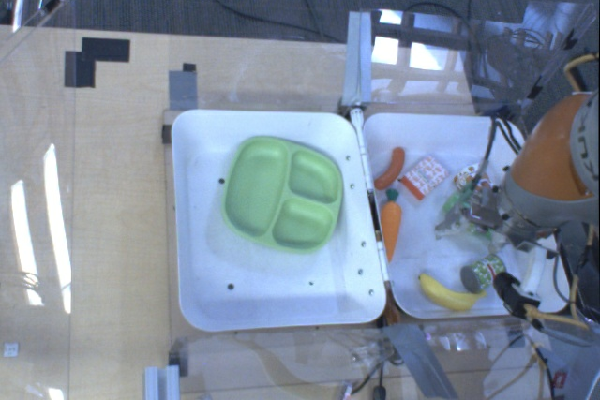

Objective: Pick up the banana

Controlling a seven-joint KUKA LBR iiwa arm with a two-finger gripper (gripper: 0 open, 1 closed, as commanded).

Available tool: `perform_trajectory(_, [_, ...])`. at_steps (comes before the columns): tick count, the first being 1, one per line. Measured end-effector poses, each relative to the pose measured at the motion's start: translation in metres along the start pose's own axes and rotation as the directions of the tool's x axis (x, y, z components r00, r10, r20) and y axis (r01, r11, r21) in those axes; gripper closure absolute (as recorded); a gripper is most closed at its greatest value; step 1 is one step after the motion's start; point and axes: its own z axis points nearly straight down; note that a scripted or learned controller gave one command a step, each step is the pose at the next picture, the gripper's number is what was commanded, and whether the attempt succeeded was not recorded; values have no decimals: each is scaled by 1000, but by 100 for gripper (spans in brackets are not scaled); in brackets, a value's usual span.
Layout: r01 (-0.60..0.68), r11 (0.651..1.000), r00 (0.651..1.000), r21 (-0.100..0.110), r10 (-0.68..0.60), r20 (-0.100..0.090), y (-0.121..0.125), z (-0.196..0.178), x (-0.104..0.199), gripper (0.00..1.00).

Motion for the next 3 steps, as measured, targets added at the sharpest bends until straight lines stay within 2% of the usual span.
perform_trajectory(1, [90,996,996,0,-90,-1,-27,-68,39,0])
perform_trajectory(2, [181,984,984,-1,-181,0,-10,-73,36,0])
perform_trajectory(3, [333,943,943,-6,-333,-1,-22,23,41,0])
